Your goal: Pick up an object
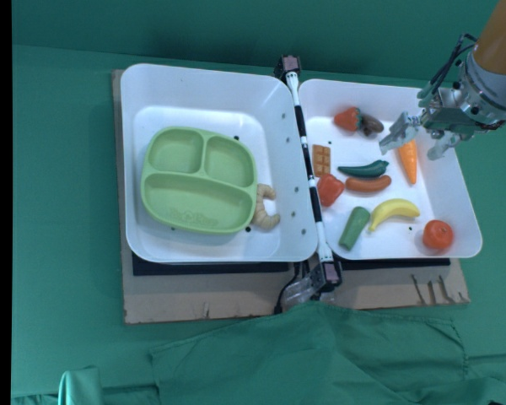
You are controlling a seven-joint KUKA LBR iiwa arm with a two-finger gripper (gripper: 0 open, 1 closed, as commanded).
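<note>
My gripper (pixel 420 138) hangs over the right bin (pixel 464 218), at its upper right. Its fingers (pixel 398 132) are spread open with nothing between them. An orange carrot (pixel 409 162) lies just below the gap between the fingers. Other toy foods lie in the same bin: a strawberry (pixel 347 119) beside a brown piece (pixel 371 125), a dark green chilli (pixel 363 170), a red sausage (pixel 368 185), a yellow banana (pixel 394 212), a green cucumber (pixel 353 228), a red pepper (pixel 329 189), a waffle piece (pixel 322 159) and an orange tomato (pixel 438 235).
The left bin (pixel 143 87) holds a green divided plate (pixel 200 178) and a tan croissant (pixel 266 207) at its lower right. A black-and-white hinge bar (pixel 308 171) runs between the bins. Green cloth (pixel 320 357) lies in front of the bench.
</note>
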